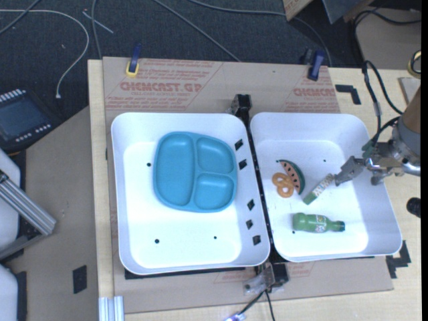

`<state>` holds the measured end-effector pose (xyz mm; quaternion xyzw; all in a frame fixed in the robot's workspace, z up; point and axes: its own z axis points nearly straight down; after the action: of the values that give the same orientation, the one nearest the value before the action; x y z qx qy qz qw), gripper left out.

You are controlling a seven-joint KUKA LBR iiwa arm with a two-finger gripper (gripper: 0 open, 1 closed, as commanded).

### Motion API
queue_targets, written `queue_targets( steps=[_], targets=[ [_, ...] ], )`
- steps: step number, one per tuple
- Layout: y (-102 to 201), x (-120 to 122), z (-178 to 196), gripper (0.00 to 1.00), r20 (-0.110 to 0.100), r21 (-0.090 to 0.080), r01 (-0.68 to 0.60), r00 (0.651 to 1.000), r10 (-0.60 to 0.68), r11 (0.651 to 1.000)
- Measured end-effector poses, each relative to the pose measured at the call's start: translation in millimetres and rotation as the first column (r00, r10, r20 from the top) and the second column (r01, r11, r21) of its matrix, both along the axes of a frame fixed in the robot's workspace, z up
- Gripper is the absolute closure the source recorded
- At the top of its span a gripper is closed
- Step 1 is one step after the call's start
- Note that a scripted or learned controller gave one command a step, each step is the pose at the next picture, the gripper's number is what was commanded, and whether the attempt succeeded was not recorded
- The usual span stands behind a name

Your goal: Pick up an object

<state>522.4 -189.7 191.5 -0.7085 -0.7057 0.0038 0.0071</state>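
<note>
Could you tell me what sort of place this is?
Probably a robotics lab bench: two white bins clamped onto a board, loose cables on the floor, and toy items such as a green bottle set out for an arm.

The surface [200, 79] is covered with a printed cardboard sheet, secured at its far edge by two blue clamps [134, 61]. Two shallow white bins, the left bin [127, 199] and the right bin [381, 226], are set directly on it, side by side and touching.
</note>
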Motion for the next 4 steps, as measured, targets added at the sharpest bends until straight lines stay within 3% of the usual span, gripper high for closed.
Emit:
queue_targets(
  steps=[1,3,4],
  targets=[
    [0,3,8,0.0,0.014,-0.004,-0.004,1.0,0.004,1.0],
    [5,16,-74,0.0,0.017,0.002,-0.005,1.0,0.005,1.0],
    [4,19,-75,0.0,0.028,-0.005,-0.005,1.0,0.005,1.0]
  ],
)
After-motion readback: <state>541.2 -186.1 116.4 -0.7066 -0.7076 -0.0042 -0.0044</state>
